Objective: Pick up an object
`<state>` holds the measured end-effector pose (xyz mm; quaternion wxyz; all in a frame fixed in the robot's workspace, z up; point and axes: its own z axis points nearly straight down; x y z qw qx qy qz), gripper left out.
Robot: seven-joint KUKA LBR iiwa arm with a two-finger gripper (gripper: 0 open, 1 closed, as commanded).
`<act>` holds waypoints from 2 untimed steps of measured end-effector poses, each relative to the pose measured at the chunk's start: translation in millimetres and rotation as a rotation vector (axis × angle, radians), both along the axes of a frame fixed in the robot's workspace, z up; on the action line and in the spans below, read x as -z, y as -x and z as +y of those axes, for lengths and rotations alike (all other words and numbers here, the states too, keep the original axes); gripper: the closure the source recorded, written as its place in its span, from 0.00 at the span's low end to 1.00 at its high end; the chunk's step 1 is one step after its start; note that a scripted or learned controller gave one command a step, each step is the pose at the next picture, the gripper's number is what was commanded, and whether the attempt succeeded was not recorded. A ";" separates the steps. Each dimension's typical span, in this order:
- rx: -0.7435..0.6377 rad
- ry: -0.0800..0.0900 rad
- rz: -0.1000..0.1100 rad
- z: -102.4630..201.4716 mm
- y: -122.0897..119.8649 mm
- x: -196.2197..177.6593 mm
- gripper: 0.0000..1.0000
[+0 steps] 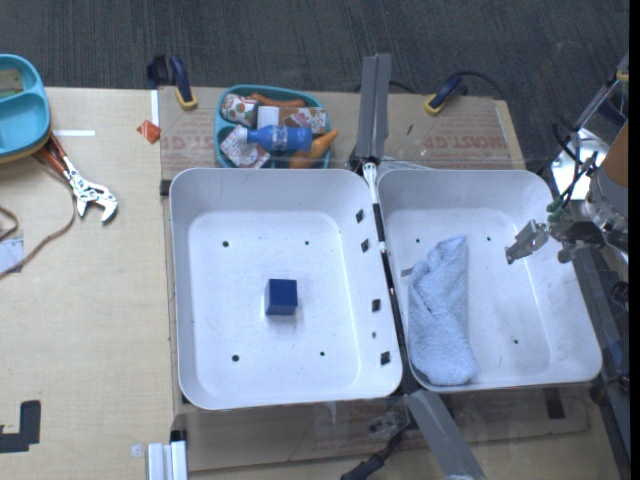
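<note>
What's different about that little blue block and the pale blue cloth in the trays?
The small dark blue cube is rigid and compact with sharp edges; the pale blue crumpled cloth is soft, long and much larger. The cube sits near the middle of the left white bin; the cloth lies along the right white bin's left side. Both lie untouched.

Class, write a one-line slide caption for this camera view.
Gripper at the right bin's edge, a blue cloth inside; blue block in the left bin.

Arm [612, 183] cut off by right frame edge; only wrist section visible. Gripper [527, 239] small, finger separation unreadable. Blue dish [20, 108] cropped at upper left edge. Tub of clutter [272, 128] at top centre: contents overlap, possibly packets, not identifiable.
</note>
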<state>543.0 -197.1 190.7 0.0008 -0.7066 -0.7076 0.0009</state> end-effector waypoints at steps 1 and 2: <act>0.199 0.002 -0.002 66.7 -47.5 -19.9 0.00; 0.050 0.002 -0.002 29.8 -41.9 -33.3 0.00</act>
